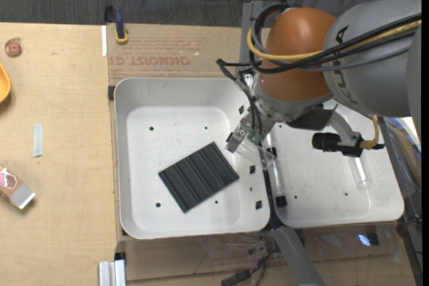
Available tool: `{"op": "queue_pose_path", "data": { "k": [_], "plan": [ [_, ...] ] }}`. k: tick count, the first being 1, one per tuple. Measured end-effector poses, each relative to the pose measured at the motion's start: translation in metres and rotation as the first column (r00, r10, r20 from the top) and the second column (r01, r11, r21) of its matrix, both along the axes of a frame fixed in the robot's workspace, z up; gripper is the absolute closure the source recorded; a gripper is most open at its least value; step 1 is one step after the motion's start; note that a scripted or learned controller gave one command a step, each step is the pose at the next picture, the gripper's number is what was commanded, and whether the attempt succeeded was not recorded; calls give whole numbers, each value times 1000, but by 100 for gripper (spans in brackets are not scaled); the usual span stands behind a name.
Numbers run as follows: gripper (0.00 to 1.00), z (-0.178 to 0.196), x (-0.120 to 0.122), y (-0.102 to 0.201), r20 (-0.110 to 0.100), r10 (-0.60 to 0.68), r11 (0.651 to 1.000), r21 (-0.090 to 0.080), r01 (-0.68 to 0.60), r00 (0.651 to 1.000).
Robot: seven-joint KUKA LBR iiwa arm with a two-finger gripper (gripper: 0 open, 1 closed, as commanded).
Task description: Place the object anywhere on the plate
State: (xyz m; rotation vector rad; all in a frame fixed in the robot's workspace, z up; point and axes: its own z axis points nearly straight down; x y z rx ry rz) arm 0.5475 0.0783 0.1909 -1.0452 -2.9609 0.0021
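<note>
Tan wood makes up the surface [60,77], the largest thing we see, and it runs well out to the left of the dark plate [198,177]. Next in size is the grey arm [375,57], which comes in from the right of the plate, its orange band [298,43] bulging above and to the right of the plate. The left bin [174,94] surrounds the plate. The right bin [335,211] lies just beyond it to the plate's right, the two rims touching.

The plate itself is a dark grey ribbed rectangle. It lies flat and turned at an angle on the floor of the left bin, toward the near right part.

The jaws hang just above and to the right of the plate's upper right corner, over the left bin's right rim. We cannot tell whether they are apart or together. A small pale and green thing [257,137] shows at their tip, near the plate but off it. We cannot tell whether it is held.

A clear tube [360,173] lies in the right bin, well to the right of the plate. Far to the left of the plate a red and white packet [13,187] and a small grey strip [37,140] rest on the surface.
</note>
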Motion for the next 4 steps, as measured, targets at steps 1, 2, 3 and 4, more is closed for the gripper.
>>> {"op": "queue_pose_path", "data": {
  "k": [1,2,3,4],
  "plan": [
    [100,37,-11,-9,4,172,985,0,-172,985],
    [100,0,-7,-25,1,247,969,1,-247,969],
    [100,24,35,13,4,367,930,0,-367,930],
    [100,69,23,11,5,675,738,-1,-675,738]
  ]
}}
